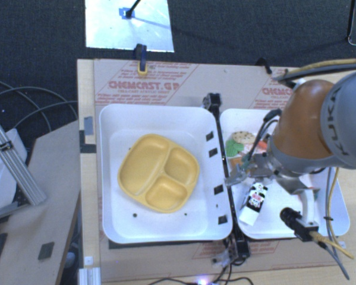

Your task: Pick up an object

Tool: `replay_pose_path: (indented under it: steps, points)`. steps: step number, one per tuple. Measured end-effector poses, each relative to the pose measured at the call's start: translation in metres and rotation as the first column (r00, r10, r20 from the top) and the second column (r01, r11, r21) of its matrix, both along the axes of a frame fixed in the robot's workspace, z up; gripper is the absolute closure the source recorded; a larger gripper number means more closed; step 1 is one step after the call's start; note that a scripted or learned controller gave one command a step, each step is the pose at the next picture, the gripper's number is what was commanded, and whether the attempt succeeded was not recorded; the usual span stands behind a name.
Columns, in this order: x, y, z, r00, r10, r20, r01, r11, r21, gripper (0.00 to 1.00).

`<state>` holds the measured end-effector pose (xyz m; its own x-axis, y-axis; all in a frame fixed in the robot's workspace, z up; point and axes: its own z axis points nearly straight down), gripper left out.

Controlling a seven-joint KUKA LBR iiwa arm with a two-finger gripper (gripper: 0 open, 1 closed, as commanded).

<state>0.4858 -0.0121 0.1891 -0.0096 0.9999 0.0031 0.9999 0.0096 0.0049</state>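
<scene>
A yellow sectioned plate (158, 172) lies in the left bin (115, 221). In the right bin (338, 218) a white carton with a black cow print (254, 203) lies near the front left corner. Behind it sit a round speckled cookie-like item (243, 138) and green and orange pieces (238, 150). The arm's orange and grey wrist (311, 129) hangs over the right bin and hides the gripper beneath it. A metal part of the arm shows at the wrist's left edge, just above the carton.
A black divider with clips (220, 159) runs between the two bins. Cables (326, 239) and a black connector trail at the front right. A cardboard sheet (148, 82) lies under the bins, with a yellow-handled clamp (141, 61) at its back edge.
</scene>
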Motion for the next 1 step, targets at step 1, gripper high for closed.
replay_pose_path:
  steps: [1]
  points:
    - [0.0672,-0.0486,-0.0042,1.0,-0.01,0.003,0.01,1.0,-0.006,0.0]
